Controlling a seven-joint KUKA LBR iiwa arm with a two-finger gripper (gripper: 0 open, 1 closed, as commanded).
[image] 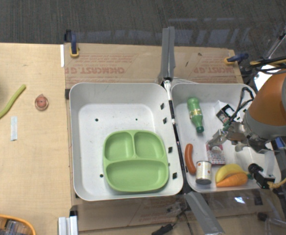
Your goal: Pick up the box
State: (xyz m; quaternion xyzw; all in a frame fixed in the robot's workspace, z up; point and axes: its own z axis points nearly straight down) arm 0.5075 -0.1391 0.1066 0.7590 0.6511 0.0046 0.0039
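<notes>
Reaching in from the right, the grey arm [272,109] with its orange band hangs low over the right bin [179,89], and its gripper [220,140] sits near the bin's middle, just above the box [216,154]. The box is a small pinkish carton lying flat on the bin floor, toward the near side, between the red sausage [189,158] on its left and the arm's wrist on its right. Whether the gripper is spread or pressed together I cannot tell, since its tip blurs into the clutter beneath it, and nothing is plainly pinched there. Just in front of the box stands a small can [203,172], with a banana [231,170] and a carrot [232,179] lying together against the near wall. A green bottle [195,113] lies toward the far end of the same bin, and a small dark-printed packet [224,114] rests beside the arm's cables. The left bin [79,131] holds a green divided plate [136,160] set toward its near half. On the wooden bench [25,170] to the left lie a green bean [6,107] and a small pink item [41,102], well apart from both bins.
</notes>
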